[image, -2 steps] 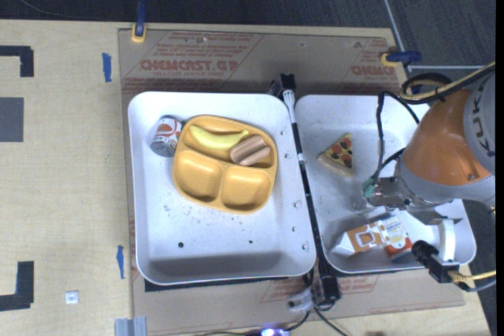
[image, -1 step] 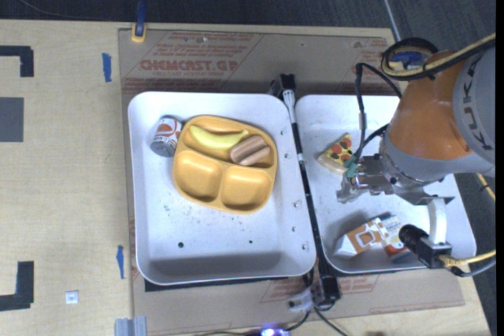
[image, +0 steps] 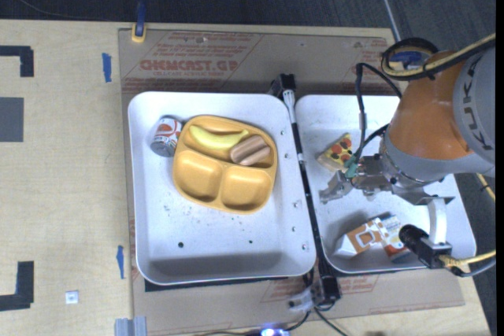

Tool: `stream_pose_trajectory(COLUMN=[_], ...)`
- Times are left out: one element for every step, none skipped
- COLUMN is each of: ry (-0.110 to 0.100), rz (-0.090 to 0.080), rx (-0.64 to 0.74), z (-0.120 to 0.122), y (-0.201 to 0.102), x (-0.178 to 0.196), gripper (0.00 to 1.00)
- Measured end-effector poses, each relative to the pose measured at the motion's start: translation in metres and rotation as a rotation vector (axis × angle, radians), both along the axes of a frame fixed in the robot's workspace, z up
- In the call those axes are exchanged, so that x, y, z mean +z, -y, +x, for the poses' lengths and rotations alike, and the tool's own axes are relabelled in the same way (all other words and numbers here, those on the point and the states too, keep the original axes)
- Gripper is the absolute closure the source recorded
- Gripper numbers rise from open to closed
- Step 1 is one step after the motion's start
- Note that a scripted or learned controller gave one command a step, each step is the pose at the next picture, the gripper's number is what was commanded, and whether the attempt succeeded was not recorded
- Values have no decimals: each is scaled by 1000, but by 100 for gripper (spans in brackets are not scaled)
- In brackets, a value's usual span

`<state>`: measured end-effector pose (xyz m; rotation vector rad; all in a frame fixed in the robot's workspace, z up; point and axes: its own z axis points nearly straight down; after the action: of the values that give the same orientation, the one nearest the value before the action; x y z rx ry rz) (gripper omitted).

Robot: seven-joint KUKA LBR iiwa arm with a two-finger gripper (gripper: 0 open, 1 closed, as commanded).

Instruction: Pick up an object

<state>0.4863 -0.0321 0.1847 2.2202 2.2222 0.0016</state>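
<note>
Camera view: jaws [image: 337,186] beside a red-and-yellow pizza slice [image: 339,153].

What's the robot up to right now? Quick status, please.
Hand low in right bin, nothing seen between its fingers. Pizza slice toy just beside it; small carton nearby. Yellow tray sits in left bin.

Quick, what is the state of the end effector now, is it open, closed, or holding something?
End effector: over the right bin, beside the pizza slice toy; open or closed cannot be told, and nothing is seen between its fingers.
</note>
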Motion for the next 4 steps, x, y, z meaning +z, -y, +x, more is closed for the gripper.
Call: stream_pose_trajectory(ry=[-2,0,2,0], rz=[0,-1,-2,0], rx=[-2,-1,-2,0], z=[-3,-6,-6,-6], y=[96,74,74,-15], x=[-36,-90,-81,0], gripper=[0,0,100,100])
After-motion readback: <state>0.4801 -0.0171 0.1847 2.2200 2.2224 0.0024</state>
